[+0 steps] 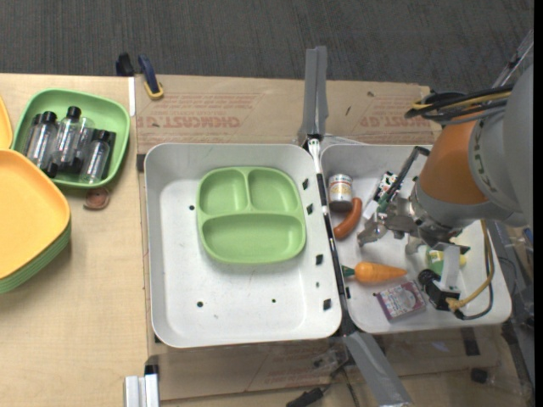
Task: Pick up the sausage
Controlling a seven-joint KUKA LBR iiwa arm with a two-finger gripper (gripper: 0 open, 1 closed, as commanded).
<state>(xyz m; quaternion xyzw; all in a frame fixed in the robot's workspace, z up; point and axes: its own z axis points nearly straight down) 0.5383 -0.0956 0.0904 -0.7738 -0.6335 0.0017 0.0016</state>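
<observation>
Two white bins sat side by side at mid-frame, and the sausage (347,219) lay in the right bin (501,312), close to its left wall and just below a small can (340,190). Its long axis ran on a diagonal, the upper end pointing toward the upper right of the frame and the lower end toward the lower left, with a slight curve along it. The gripper (371,232) hung just right of the sausage and a little lower, its metal fingers (366,236) reaching leftward toward the sausage's lower half. They looked parted and bare, with nothing between them, though the slant of the view made the gap hard to read. So the sausage lay to the left of the fingertips, near but apparently not touching. A short shift toward frame left would probably bring the fingers astride it, across that diagonal. A carrot (379,271) lay below the gripper, and a green tray (251,214) rested in the left bin (170,295).
</observation>
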